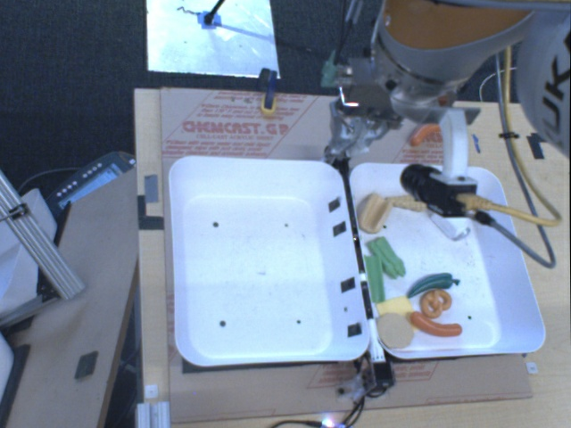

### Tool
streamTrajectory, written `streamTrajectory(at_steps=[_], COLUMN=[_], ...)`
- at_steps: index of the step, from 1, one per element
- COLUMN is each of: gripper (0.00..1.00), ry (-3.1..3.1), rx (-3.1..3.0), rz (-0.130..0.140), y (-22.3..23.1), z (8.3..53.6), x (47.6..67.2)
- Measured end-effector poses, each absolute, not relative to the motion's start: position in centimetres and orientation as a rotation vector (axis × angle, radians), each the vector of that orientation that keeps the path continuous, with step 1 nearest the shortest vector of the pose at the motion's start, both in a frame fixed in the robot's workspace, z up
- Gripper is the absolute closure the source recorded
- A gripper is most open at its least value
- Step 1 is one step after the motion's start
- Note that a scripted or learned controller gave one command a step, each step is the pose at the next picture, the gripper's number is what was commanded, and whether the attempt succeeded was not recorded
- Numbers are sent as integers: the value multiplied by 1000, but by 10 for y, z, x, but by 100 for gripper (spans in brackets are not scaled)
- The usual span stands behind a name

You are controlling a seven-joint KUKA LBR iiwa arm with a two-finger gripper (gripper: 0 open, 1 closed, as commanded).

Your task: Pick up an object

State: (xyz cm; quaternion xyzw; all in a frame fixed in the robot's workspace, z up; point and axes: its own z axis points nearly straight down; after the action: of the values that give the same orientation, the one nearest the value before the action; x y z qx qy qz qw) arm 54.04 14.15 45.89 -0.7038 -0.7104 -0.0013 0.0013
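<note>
A: Up at the far end of the wall where the two shallow white plastic bins point(259, 172) meet, that's where the grey metal two-finger gripper point(343, 150) hangs. Is it holding anything?

B: I see nothing in it. I can't tell if it is open or closed; it's too dark and small from here.

A: So where are the toys?

B: All in the bin on the arm's side. Nearest the jaws, just below and a bit to the side, is the tan toy bread slice point(372, 210). Further below are the green bean pods point(386, 257). Way down at the near end sit the dark green pepper point(431, 283), the small brown pretzel point(435, 303), the orange-red sausage point(434, 328), a yellow wedge point(393, 306) and a round beige cookie point(395, 332).

A: What step is this, you think?

B: I'd say it hasn't picked yet. It is up above the bin edge, choosing.

A: And next?

B: It would need to move over one toy, maybe the bread since that's closest, go down, and pinch it. The bread is close to the wall, so that could be tricky.
</note>
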Motion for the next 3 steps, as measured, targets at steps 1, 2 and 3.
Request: streamTrajectory(at_steps=[1,2,3], gripper=[100,100,100], ry=[-2223,-2223,-2228], rx=[-2229,-2226,-2208], rz=[-7,-5,4], y=[83,61,125], z=[459,474,401], x=[636,670,668])
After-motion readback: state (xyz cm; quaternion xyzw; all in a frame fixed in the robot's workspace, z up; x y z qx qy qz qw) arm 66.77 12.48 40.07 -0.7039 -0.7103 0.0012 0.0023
